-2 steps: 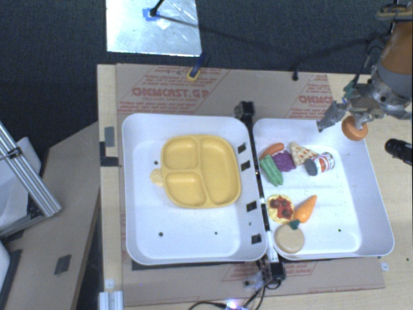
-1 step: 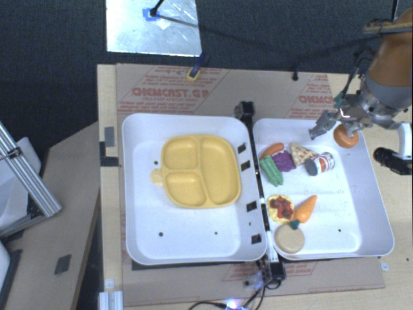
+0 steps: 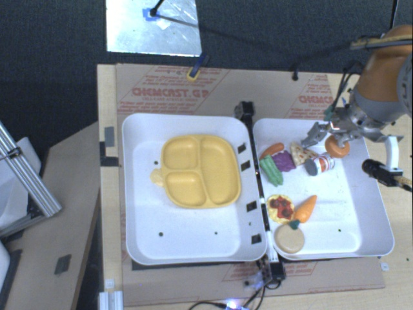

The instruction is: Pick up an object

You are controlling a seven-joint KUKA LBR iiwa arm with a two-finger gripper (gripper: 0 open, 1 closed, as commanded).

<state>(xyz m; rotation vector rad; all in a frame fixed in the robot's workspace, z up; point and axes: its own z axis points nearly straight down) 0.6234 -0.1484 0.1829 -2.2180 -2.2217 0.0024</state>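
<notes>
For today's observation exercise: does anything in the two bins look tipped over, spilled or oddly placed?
Nothing looks spilled or broken. The small can lies on its side in the right bin among loose toy food. The yellow plate sits slightly askew in the left bin.

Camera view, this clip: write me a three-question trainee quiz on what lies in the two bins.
1. True or false: the yellow divided plate lies in the left bin.
2. Which lies nearest the right bin's front edge? A) carrot B) round cream disc C) small can
3. Fill in: the gripper hangs over the ____ bin.

Key: 1 true; 2 B; 3 right.
</notes>
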